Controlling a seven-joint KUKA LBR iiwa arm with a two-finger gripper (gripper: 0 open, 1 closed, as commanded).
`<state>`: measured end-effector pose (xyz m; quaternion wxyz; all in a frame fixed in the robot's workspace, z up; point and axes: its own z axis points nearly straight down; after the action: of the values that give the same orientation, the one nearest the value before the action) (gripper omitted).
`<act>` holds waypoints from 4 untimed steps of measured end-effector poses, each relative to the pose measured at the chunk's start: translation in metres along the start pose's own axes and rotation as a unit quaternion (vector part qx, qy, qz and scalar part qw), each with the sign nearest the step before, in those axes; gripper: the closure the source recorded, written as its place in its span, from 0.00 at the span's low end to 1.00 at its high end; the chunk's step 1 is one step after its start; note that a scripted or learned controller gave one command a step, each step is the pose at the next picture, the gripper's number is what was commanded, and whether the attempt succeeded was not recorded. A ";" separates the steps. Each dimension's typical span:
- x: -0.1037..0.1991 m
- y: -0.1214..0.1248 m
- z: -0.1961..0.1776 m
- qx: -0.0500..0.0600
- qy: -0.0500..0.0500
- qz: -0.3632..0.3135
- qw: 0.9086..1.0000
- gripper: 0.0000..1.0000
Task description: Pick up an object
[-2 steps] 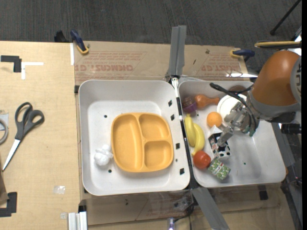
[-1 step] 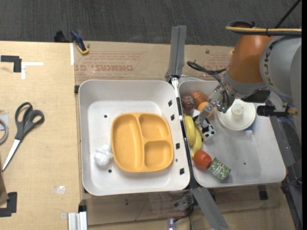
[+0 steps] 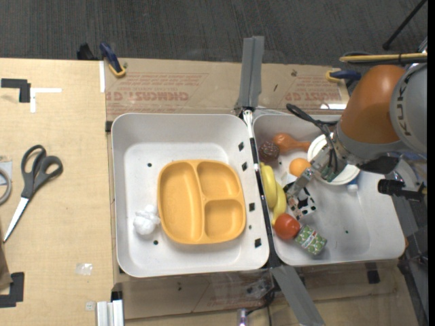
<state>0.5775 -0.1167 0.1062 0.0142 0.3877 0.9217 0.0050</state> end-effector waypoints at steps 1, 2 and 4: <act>-0.001 0.023 0.001 0.003 -0.001 0.026 1.000 0.00; 0.013 -0.002 0.000 -0.001 -0.002 0.124 0.992 0.00; 0.046 -0.063 -0.001 -0.003 -0.002 0.193 0.981 0.00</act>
<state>0.5004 -0.1279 0.1053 0.0159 0.5584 0.8293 0.0095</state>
